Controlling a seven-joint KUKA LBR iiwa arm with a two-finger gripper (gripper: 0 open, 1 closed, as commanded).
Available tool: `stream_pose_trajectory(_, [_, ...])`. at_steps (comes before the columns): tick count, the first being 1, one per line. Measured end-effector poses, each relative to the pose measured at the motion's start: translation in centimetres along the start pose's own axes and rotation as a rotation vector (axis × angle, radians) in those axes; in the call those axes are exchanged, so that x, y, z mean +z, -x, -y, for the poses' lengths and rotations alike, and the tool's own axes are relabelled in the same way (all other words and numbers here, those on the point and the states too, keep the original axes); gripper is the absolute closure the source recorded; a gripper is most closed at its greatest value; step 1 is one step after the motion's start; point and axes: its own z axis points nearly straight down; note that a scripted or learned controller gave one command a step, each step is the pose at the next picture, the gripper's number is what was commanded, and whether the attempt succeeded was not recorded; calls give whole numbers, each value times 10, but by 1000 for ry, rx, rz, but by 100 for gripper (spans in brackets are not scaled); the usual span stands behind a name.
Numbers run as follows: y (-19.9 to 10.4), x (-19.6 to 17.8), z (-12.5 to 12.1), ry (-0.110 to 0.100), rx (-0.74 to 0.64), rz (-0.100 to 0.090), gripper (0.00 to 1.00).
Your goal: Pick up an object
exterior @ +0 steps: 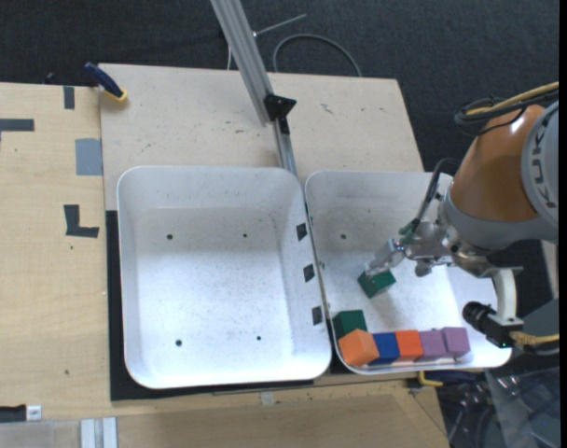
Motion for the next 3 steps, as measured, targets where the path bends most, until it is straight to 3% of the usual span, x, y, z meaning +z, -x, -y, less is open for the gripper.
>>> stream_pose_trajectory(1, [14,104,-52,0,-1,3,0])
stream_pose_trajectory(2, [13,91,-51,-1,-2,0,100])
stream_pose_trajectory(3, [13,91,-51,-1,-1,0,0])
